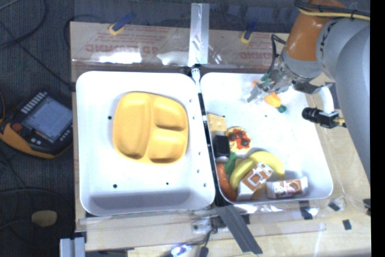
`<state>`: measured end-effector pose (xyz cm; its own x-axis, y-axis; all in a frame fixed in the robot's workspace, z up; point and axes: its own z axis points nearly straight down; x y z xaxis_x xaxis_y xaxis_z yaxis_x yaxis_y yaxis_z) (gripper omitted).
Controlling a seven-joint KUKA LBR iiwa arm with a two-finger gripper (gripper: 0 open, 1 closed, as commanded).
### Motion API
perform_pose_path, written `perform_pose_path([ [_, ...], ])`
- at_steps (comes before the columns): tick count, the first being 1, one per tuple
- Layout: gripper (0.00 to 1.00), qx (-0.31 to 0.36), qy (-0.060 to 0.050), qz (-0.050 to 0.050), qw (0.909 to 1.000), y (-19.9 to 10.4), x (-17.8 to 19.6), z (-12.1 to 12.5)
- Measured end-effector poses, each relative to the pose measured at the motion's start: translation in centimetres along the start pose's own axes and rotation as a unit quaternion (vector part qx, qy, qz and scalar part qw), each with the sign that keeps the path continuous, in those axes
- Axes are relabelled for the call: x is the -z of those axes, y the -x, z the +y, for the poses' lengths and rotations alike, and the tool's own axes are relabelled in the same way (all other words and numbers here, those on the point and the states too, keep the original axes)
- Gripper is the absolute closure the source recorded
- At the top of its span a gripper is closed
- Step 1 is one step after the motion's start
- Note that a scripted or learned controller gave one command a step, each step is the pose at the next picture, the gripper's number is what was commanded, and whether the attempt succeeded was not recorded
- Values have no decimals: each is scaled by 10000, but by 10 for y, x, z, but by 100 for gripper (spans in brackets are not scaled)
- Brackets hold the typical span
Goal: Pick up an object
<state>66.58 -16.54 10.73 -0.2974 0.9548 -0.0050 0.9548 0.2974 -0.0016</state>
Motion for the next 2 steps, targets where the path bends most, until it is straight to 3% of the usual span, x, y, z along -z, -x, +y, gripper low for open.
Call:
perform_pose_path([
  [1,100,-25,-3,14,10000,-43,16,-33],
  [2,0,-25,-2,16,10000,-43,16,-33],
])
